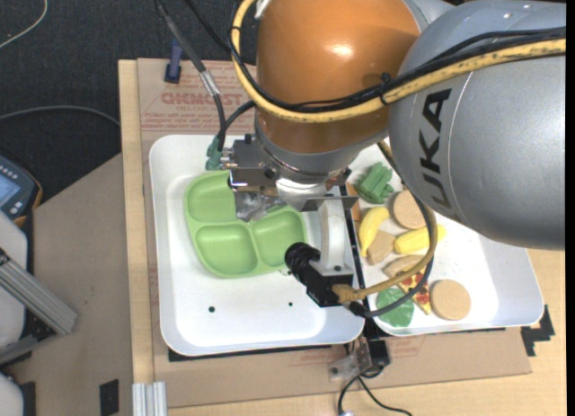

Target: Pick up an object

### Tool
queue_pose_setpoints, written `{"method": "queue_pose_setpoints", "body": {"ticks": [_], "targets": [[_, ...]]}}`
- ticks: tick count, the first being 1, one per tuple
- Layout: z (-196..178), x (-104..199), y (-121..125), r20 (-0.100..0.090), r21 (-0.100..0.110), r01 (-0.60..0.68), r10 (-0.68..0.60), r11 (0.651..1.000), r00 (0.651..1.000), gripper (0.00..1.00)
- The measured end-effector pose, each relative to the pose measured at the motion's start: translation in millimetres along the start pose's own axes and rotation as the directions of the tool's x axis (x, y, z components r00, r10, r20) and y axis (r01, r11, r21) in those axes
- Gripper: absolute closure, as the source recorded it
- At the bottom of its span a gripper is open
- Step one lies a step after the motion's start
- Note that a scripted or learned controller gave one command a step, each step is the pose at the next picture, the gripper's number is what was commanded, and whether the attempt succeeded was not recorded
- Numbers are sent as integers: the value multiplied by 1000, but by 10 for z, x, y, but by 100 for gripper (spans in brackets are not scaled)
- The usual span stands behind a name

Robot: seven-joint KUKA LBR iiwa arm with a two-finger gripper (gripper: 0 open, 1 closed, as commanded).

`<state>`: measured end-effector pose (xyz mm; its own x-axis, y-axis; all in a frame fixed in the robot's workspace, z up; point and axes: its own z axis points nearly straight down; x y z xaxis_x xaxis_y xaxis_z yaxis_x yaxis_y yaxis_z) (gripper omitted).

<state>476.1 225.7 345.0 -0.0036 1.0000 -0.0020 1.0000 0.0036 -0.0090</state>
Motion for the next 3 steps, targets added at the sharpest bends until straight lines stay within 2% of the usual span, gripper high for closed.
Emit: {"method": "queue_pose_setpoints", "body": {"ticks": [1, 2, 3], "targets": [[-1285, -17, 222, -9, -26, -3, 3, 1000, 1000, 100], [-1464, -878, 13, -3, -15, -11, 11, 1000, 1000, 100], [-917, -436, 14, 0, -2, 0, 0, 1000, 1000, 100]]}}
